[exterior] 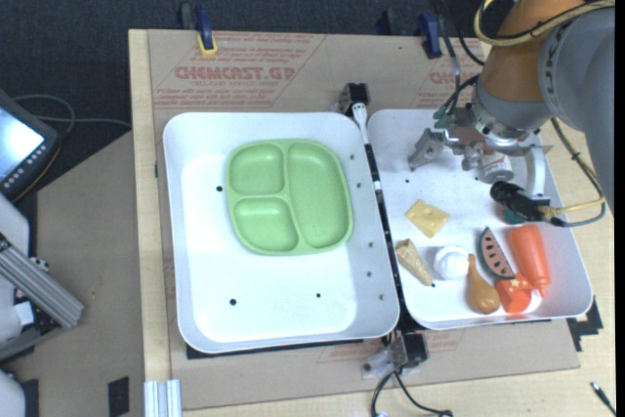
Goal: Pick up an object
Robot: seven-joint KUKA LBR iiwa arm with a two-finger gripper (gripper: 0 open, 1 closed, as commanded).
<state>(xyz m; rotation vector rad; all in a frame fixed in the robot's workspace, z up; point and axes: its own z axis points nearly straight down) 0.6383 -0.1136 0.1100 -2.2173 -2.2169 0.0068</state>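
We start at the left bin (195, 308), where a green divided plate (290, 195) lies flat in the upper middle, its three compartments bare. It sits well apart from the loose items, so we judge it serves as a drop-off spot rather than a target for the grasp.

Moving right across the seam where the two bins touch, we reach the right bin (391, 127), which carries everything worth picking. Close to its left wall lies a tan wedge (414, 261) that looks like a bread piece, and just above it a yellow cheese block (427, 217) lies on its own with clear floor around it. Beside the wedge sits a small white round piece (451, 261). Further right, a brown drumstick-shaped toy (478, 286) leans into a crowded corner with a watermelon slice (496, 254) and an orange carrot-like piece (529, 254), all touching or nearly so. We judge that cluster hard to enter cleanly, while the cheese offers the easiest approach.

Above these, the end effector (437, 143) hangs over the upper part of the right bin, pointing leftward, its two fingers spread apart with nothing between them. The arm behind it comes in from the right. Nothing is picked up yet; the candidate objects all rest on the bin floor on the bench (156, 63).
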